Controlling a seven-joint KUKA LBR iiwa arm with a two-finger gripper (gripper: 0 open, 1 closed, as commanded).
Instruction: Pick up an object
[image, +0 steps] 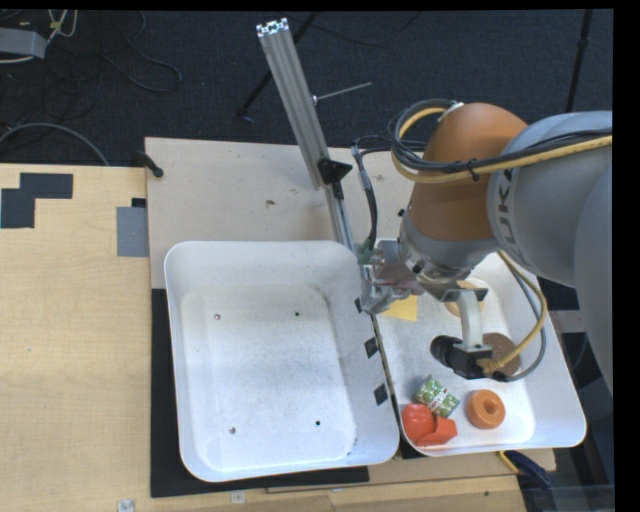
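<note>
The arm reaches in from the right over the right bin (560, 425). Its gripper (380, 290) hangs low at that bin's left wall, near the divide between the two bins. A flat yellow piece (403, 309) lies just right of the gripper and is partly hidden under it; I cannot tell whether they touch. At the bin's front lie a red object (428, 424), a green and white object (438, 396) and an orange ring (486, 408). A brown round thing (503, 353) sits behind the ring, partly covered by the wrist.
The left bin (190, 300) stands beside the right one, sharing a narrow gap. A slanted aluminium rail (300, 110) rises behind the bins. The wooden bench (70, 330) extends to the left.
</note>
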